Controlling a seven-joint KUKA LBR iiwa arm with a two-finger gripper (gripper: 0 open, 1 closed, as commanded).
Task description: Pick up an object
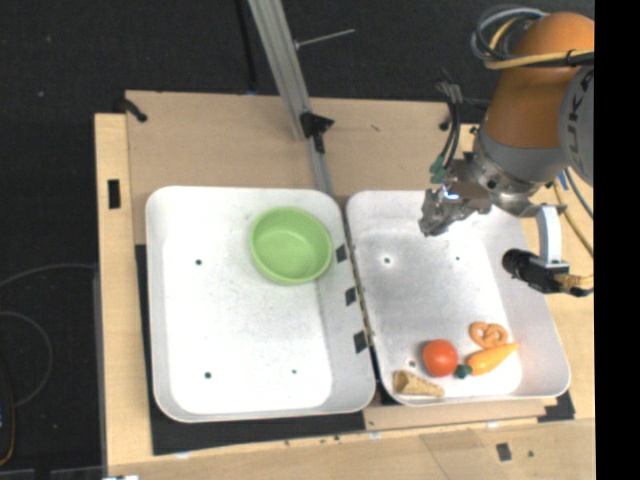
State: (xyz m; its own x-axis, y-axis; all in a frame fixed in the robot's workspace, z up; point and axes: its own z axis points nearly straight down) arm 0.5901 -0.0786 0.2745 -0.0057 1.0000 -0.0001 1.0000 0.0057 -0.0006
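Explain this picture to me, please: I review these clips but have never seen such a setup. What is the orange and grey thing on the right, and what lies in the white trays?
The orange and grey thing is a robot arm, reaching in from the right. Its gripper, a two-finger claw, hangs over the far end of the right bin; I see nothing in it. One fixed camera looks down at a slant on a bench with two shallow white bins. The left bin holds a green bowl. At the near end of the right bin lie a tomato, an orange carrot-like toy, a pretzel and a tan wedge, perhaps bread. The arm is meant to pick one up.
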